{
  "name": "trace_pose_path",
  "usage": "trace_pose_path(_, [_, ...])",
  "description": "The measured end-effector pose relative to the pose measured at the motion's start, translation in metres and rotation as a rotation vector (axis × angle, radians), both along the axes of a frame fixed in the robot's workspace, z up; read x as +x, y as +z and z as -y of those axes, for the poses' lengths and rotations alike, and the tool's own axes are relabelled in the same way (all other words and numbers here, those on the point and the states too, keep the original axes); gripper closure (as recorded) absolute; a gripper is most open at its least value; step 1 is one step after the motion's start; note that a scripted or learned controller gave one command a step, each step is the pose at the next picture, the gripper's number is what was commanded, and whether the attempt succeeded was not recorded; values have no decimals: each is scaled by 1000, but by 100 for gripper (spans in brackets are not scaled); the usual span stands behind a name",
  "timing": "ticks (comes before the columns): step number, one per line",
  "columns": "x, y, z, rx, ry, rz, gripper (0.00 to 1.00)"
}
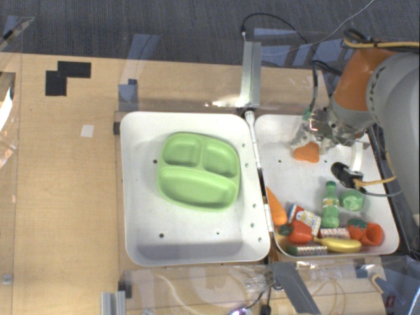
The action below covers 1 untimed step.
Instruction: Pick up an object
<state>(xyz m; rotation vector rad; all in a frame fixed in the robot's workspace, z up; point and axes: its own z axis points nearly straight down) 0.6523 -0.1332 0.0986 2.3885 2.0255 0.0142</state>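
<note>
My gripper (314, 135) hangs over the back part of the right bin (282, 130), reaching in from the right. Directly below its tip, on the bin floor, lies a small orange object (306, 153). From this angle I cannot say whether the two are touching. Toward the bin's front lie a green bottle (330, 204), a pale green piece (353, 201), a carrot (275, 206), a red pepper (300, 232), a banana (340, 245), a small red and white box (307, 216) and an orange-red toy (369, 233).
The left bin (141, 176) holds a green divided plate (198, 170) near its middle. A metal post (252, 71) stands behind the ridge where the two bins meet. The arm's grey body (394, 104) covers the right bin's far right corner.
</note>
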Motion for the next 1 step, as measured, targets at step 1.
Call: trace_pose_path(1, [18, 87, -76, 1, 130, -8, 100])
